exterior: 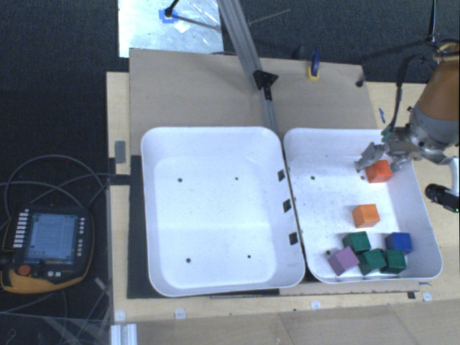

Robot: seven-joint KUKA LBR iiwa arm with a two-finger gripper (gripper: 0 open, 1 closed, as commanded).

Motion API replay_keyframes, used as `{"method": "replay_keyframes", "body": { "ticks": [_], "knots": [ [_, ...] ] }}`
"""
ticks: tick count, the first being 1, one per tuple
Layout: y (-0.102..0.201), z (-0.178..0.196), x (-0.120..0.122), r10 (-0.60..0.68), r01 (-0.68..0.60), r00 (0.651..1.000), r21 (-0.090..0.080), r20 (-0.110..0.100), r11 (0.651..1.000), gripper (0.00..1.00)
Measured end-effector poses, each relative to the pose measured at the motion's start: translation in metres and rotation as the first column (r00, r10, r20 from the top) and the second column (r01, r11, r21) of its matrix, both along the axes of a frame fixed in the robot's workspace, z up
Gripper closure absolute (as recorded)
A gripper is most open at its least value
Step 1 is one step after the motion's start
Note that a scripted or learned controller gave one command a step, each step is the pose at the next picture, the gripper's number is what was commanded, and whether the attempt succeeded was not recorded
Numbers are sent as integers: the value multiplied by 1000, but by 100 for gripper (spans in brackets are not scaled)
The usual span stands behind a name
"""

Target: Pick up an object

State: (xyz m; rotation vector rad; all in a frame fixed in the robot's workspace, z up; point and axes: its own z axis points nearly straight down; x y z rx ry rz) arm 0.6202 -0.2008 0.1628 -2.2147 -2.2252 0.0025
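The two-finger metal jaws of the gripper [379,162] hang over the upper right part of the right shallow white plastic bin [320,192], with a small red-orange cube [378,171] right at their tips. The cube appears to sit between the fingers, though whether they clamp it or merely straddle it cannot be told from this angle. Below it, apart, an orange cube [366,215] lies alone on the bin floor. Near the bin's lower edge a cluster sits close together: a purple block [343,259], green blocks [374,254] and a blue cube [399,242]. The left white bin [154,192] stands beside it on the tan surface [201,92]. A yellow-edged control pendant [47,246] rests at far left.
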Motion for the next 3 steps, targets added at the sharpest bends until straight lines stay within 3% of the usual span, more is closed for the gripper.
{"method": "replay_keyframes", "body": {
  "ticks": [1,2,3],
  "knots": [
    [5,-51,2,0,0,1000,-9,15,1000,0],
    [5,-48,6,1,0,1000,-7,24,1000,0],
    [4,-38,7,4,-3,1000,-10,28,1000,100]
  ]
}}
